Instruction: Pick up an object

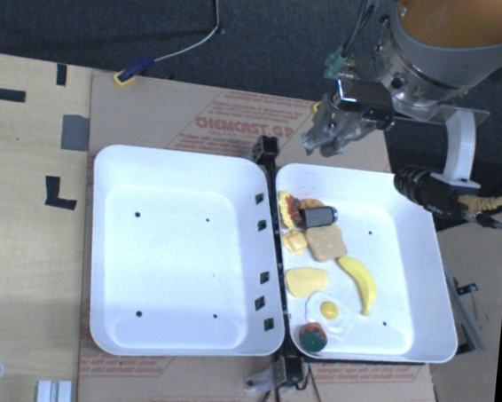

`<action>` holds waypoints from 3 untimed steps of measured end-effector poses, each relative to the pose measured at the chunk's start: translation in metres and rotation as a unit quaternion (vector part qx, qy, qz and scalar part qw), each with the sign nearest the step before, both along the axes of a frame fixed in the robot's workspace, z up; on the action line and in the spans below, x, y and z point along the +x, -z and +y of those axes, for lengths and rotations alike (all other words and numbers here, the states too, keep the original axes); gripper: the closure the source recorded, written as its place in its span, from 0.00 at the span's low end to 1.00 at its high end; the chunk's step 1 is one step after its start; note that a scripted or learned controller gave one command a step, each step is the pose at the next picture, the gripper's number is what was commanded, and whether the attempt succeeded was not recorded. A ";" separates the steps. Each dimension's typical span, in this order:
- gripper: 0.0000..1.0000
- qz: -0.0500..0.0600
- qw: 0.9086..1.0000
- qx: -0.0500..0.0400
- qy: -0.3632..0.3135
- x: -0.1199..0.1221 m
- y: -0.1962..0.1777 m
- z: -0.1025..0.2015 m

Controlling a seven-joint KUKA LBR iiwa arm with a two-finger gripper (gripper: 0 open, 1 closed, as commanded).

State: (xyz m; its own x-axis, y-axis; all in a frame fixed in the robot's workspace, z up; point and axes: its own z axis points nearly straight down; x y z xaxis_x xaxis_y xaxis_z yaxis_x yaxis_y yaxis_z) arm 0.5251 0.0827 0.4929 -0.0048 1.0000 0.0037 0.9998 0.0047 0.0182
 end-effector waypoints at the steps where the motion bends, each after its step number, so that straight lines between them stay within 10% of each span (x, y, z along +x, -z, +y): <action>1: 1.00 0.015 1.000 -0.003 0.000 -0.018 0.112 0.045; 2: 1.00 0.017 1.000 -0.004 0.000 -0.009 0.233 0.076; 3: 1.00 0.008 1.000 -0.001 0.001 -0.010 0.172 0.082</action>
